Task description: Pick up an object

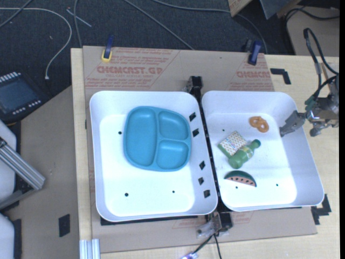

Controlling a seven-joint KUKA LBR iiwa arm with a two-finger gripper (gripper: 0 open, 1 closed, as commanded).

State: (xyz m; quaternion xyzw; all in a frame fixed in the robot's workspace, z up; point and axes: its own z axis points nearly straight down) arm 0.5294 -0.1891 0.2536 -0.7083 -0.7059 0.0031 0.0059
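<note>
You have two white bins side by side on the surface (81, 144). The board under them carries red print, mirrored or upside down from this angle; it looks like "CHEMCAST GP", once above each bin, and the smaller lines beneath it are too fine to read. Two blue clamps (108, 48) pin the board's far edge.

The left bin (108, 198) holds a blue plate (157, 138) with three compartments, lying flat near the bin's middle.

The right bin (302, 171) holds four small things. A pretzel (259, 123) lies toward the far side. Near the middle, a patterned packet (232, 142) sits just beside a green bottle (243, 152), the two touching or nearly so; any writing on them is too small to make out. A watermelon slice (240, 178) lies nearer you, apart from the others.

Your claw (294, 122) sits at the right bin's right rim, well apart from the pretzel. You cannot tell from here whether it is spread or pressed together, and nothing shows between its tips.

A dark screen (16, 95) sits at the left edge; its display is unreadable.
</note>
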